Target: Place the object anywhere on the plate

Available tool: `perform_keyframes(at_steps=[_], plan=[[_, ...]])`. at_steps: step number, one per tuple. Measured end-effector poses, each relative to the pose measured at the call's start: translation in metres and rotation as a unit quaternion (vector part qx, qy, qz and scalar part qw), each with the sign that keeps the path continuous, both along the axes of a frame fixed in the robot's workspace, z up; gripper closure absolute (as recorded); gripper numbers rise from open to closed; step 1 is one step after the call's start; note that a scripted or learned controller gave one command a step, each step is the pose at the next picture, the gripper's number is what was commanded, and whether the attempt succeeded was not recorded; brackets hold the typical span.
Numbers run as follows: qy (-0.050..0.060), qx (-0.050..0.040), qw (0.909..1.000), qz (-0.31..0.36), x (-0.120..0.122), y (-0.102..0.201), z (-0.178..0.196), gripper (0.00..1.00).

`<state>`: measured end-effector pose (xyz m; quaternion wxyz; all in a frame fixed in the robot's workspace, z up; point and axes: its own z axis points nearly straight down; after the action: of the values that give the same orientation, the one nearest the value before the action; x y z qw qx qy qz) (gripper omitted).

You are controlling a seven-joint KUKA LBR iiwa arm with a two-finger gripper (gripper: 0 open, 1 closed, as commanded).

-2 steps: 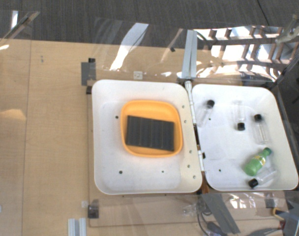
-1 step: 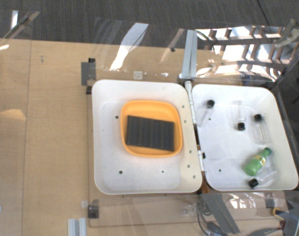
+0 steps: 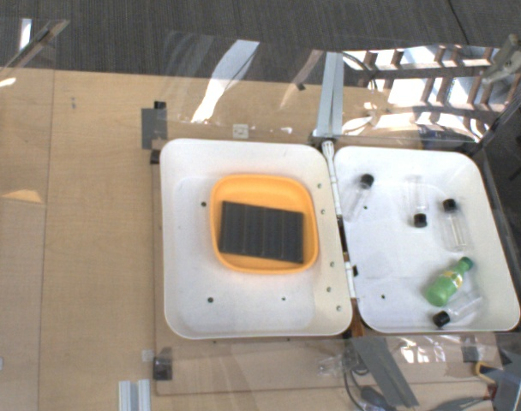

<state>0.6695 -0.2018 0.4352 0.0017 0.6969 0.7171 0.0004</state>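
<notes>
Dark grey rectangular slab (image 3: 262, 232), flat, with fine parallel ridges running far to near across its top. Lying inside the orange plate (image 3: 260, 184), wholly within the raised rim, long side left to right, covering most of the plate's floor and set slightly toward the near side. Touching only the plate.

Plate rounded-square, glossy, sitting in the left white bin (image 3: 192, 289), a little far of that bin's middle. Around it, bare white floor with a few small dark dots.

Just beside, touching along a shared edge, the right white bin (image 3: 389, 255). Inside, scattered and well apart from one another:
- a green bottle (image 3: 443, 288) with a paler green cap, lying tilted in the near right part;
- a clear vial with a black cap (image 3: 366, 180) in the far left corner;
- two more black-capped clear vials (image 3: 420, 220) (image 3: 450, 205) near the middle and right, bodies hard to make out against the white;
- a fourth black-capped vial (image 3: 440, 318) at the near edge, just beside the green bottle.

Both bins resting on the pale wooden bench (image 3: 72, 229), under glare from a clear sheet.

As for the gripper: released, clenched or grasping, cannot tell.
</notes>
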Motion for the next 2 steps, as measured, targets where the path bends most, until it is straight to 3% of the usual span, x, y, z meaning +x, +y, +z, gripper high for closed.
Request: perform_keyframes(at_steps=[2], plan=[[0.000, 0.0004, 0.9985, -0.055, -0.0002, 0.0017, -0.0001, 0.00]])
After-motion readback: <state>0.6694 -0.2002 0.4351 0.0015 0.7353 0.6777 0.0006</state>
